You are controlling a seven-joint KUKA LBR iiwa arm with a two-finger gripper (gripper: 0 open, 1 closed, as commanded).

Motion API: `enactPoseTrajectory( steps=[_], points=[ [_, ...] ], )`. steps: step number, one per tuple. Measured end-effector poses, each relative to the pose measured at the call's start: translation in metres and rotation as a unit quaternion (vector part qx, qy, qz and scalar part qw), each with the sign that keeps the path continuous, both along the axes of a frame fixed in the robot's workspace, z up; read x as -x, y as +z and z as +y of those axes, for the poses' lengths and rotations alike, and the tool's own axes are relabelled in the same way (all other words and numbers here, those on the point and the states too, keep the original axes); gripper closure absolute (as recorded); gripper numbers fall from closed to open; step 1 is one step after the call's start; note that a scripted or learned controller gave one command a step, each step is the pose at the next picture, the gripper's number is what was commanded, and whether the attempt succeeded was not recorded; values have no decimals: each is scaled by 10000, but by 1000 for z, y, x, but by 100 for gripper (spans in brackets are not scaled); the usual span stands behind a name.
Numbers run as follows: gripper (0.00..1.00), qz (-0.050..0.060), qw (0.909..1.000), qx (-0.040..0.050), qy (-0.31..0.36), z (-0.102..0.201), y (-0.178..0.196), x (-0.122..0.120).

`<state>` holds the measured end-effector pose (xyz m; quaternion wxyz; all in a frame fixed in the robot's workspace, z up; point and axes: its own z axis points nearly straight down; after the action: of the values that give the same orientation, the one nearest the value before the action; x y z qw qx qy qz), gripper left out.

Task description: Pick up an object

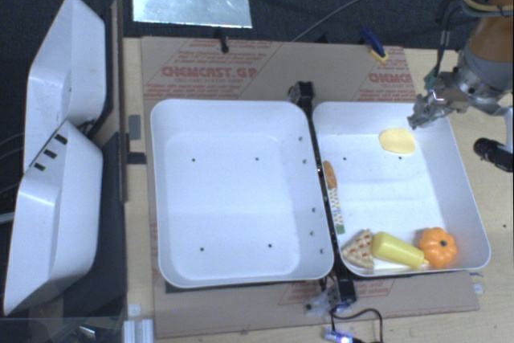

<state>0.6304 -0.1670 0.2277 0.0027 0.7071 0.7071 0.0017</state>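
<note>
Nearest to the camera, along the near edge of the right bin (470, 197), three things lie in a row: a pale wedge like a slice of pizza (359, 249), a yellow block (397, 250) touching it on the right, and a small orange pumpkin (438, 247) just beside the block, in the near right corner. A thin strip with an orange end (332, 197) lies along the left wall of this bin. A flat pale yellow disc (397, 141) rests alone in the far part of the bin, well apart from the row.

The gripper (421, 116) hangs over the far right edge of this bin, just beside the disc and a little above it, as it seems. Nothing is visible between its fingers, but whether they are open or closed I cannot tell; they are too small and dark.

The left bin (165, 197) has no objects in it.

In my judgement the task is at its beginning: no object is lifted yet. The disc is the nearest candidate, and the approach, the closing and the lifting are all left.
</note>
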Motion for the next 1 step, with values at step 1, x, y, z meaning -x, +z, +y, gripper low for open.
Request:
enactPoseTrajectory(
  steps=[1],
  points=[
    [100, 2, 10000, -1, 3, 0, 53, -1]
  ],
)
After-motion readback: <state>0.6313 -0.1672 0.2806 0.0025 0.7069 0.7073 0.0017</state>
